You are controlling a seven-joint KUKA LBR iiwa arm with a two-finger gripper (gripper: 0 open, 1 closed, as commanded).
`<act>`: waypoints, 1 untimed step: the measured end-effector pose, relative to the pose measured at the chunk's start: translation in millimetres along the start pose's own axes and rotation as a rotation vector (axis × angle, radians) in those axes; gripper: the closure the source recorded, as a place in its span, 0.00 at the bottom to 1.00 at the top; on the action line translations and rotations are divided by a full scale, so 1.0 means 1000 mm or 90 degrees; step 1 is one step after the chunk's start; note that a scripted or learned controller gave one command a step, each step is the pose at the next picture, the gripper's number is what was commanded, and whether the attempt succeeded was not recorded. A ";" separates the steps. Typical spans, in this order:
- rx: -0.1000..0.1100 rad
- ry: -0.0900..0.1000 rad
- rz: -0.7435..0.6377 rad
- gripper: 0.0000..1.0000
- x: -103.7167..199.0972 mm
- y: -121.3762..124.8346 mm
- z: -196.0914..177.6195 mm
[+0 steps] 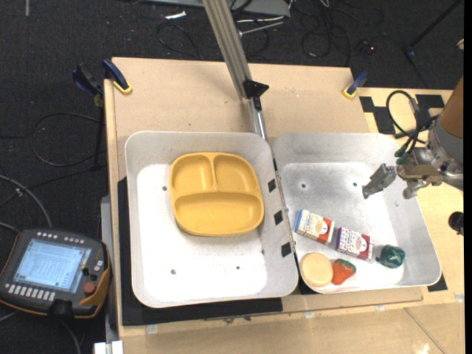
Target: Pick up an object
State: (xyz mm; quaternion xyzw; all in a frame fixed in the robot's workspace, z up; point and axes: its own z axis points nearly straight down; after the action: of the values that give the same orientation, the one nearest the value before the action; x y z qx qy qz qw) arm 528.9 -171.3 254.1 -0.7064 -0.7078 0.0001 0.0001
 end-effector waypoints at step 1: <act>0.000 0.000 0.001 0.00 0.000 0.000 0.000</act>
State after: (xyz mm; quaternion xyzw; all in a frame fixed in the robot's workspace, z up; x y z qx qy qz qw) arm 528.9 -171.3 254.2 -0.7067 -0.7075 0.0000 0.0000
